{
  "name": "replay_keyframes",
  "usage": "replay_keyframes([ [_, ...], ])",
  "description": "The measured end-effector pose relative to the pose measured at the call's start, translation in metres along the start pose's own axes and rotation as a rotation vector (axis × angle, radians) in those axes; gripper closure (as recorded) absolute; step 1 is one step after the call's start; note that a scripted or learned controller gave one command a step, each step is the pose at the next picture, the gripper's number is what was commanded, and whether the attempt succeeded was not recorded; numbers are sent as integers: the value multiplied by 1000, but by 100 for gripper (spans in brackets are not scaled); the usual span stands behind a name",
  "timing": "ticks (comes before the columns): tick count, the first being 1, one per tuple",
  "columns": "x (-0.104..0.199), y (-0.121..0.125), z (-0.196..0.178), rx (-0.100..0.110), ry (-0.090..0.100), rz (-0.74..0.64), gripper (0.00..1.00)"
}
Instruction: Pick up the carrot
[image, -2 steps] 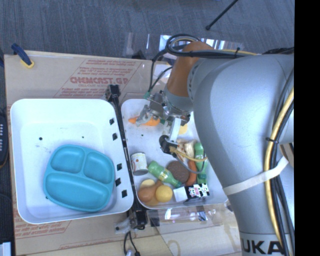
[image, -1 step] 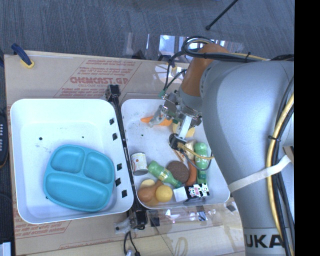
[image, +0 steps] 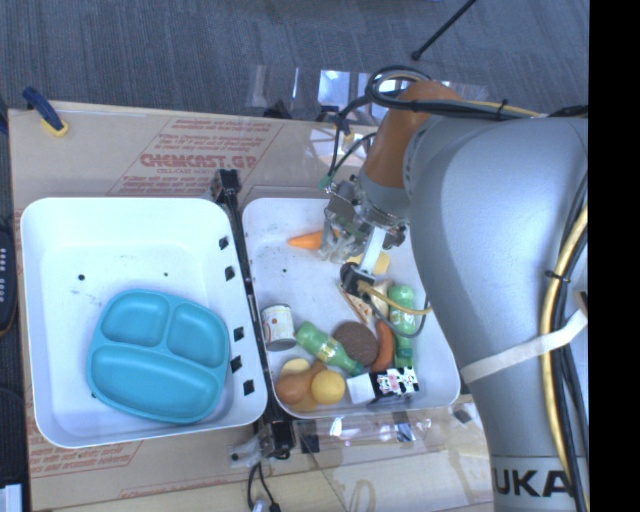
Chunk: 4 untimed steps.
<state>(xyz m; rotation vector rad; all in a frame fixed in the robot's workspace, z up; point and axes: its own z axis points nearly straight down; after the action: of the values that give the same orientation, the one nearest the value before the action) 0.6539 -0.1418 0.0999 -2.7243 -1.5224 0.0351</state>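
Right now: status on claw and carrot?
Claw low in the right bin, beside the carrot. Carrot lies on the bin floor at its far end, not lifted. Toy pile sits nearer, apart from it.

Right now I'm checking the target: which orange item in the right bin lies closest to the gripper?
The carrot, alone near the bin's far end, just left of the gripper. The round orange fruit sits in the pile at the near end.
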Motion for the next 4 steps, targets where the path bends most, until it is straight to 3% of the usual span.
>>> replay_keyframes([
  [1,0,0,0,1,0,-2,0],
  [2,2,-1,-10,7,-2,-12,100],
  [3,2,-2,-9,7,-3,-14,0],
  [4,-18,12,6,10,3,211,0],
])
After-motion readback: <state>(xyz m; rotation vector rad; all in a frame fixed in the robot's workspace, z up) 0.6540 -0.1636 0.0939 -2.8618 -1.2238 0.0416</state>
